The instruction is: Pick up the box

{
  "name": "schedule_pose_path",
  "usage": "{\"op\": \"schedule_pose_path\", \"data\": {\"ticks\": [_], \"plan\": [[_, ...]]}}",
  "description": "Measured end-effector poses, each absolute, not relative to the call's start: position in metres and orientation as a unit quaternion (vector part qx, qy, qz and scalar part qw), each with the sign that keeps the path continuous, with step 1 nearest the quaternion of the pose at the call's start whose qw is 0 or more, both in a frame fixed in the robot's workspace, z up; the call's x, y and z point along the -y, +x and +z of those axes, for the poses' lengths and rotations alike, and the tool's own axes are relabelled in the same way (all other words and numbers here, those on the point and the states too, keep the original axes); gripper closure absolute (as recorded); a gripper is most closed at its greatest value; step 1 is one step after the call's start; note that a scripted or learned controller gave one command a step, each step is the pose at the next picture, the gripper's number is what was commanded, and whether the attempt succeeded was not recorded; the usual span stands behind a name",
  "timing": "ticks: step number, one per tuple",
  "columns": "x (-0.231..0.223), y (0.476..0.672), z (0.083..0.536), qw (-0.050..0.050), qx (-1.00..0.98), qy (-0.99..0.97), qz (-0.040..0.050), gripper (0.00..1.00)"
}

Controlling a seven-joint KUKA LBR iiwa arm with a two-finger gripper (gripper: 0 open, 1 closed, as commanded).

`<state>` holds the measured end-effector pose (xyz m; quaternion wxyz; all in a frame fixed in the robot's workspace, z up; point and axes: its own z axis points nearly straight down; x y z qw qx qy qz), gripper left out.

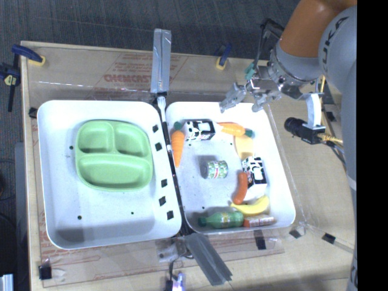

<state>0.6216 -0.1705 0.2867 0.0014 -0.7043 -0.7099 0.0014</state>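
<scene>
The box (200, 130), patterned black and white, lies in the upper left part of the right bin (285, 187), its long axis running roughly left to right across the frame, with a carrot (177, 147) just to its left. The same bin holds a second black-and-white carton (256, 171), a can (216, 169), a banana (257, 206) and a green bottle (223, 219); the left bin (54, 180) holds a green divided tray (113, 154). The pincer (245, 100) hangs released, fingers spread, above the right bin's upper rim, grasping nothing.
</scene>
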Motion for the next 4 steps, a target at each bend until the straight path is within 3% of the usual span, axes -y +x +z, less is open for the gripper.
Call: {"op": "schedule_pose_path", "data": {"ticks": [1, 2, 3, 4], "plan": [[0.14, 0.63, 0.129, 0.002, 0.787, -0.617, 0.0009, 0.0], [0.16, 0.578, 0.091, 0.002, 0.696, -0.718, 0.0011, 0.0], [0.172, 0.591, 0.093, 0.0, 0.684, -0.729, 0.0005, 0.0], [0.171, 0.592, 0.103, 0.001, 0.686, -0.728, 0.0005, 1.0]]}}
